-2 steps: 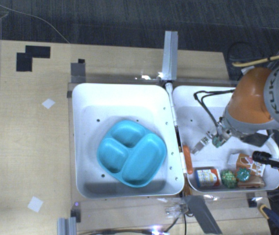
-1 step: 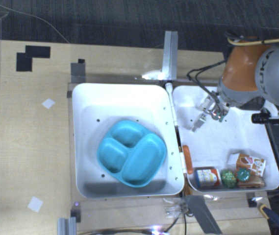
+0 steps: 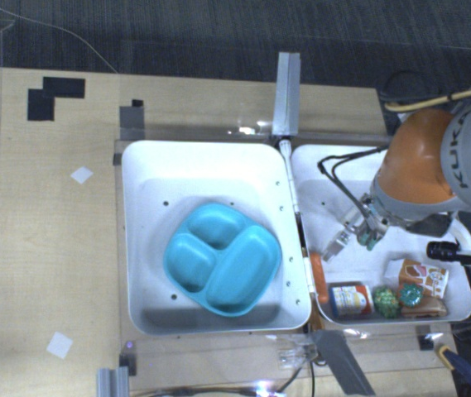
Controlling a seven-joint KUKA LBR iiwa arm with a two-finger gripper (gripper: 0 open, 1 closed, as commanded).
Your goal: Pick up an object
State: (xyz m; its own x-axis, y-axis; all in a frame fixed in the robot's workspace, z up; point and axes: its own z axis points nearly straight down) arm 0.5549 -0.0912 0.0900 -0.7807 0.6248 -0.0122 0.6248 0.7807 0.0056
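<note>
My gripper (image 3: 353,240) hangs over the middle of the right white bin (image 3: 328,187), below the arm's orange band. Its two fingers stand apart and open, with only bare bin floor between them. Along that bin's front wall lie an orange carrot-like piece (image 3: 318,276), a small labelled can (image 3: 349,298), a green ball (image 3: 386,302) and a printed carton (image 3: 426,279). All of them sit in front of the gripper and apart from it.
The left white bin (image 3: 148,188) holds a blue divided plate (image 3: 223,258). A metal divider post (image 3: 287,96) rises between the bins at the back. Black cables (image 3: 341,172) loop over the right bin's back part.
</note>
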